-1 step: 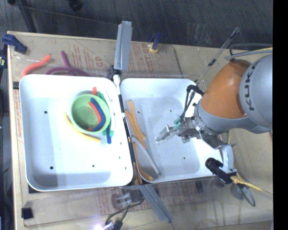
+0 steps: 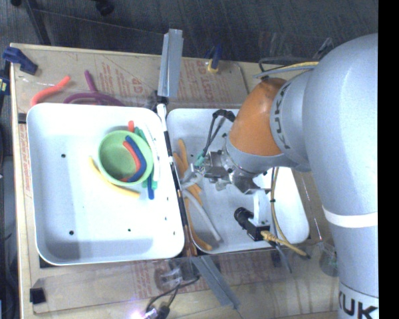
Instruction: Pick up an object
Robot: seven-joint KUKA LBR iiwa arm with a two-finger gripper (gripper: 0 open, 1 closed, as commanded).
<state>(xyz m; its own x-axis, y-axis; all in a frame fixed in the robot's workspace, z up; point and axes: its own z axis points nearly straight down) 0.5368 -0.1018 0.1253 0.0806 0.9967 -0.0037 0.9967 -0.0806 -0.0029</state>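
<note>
The arm (image 2: 332, 145) reaches into the right bin (image 2: 292, 224), its gripper (image 2: 201, 168) low at that bin's left side, over brown wooden utensils (image 2: 186, 171) lying along the left wall. Whether the jaws are apart or together cannot be told. In the left bin (image 2: 66, 238) a green bowl (image 2: 123, 157) holds colored pieces.

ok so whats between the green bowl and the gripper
In the camera view, between the green bowl and the gripper run the two bins' adjoining walls, then brown stick-like pieces in the right bin.
</note>
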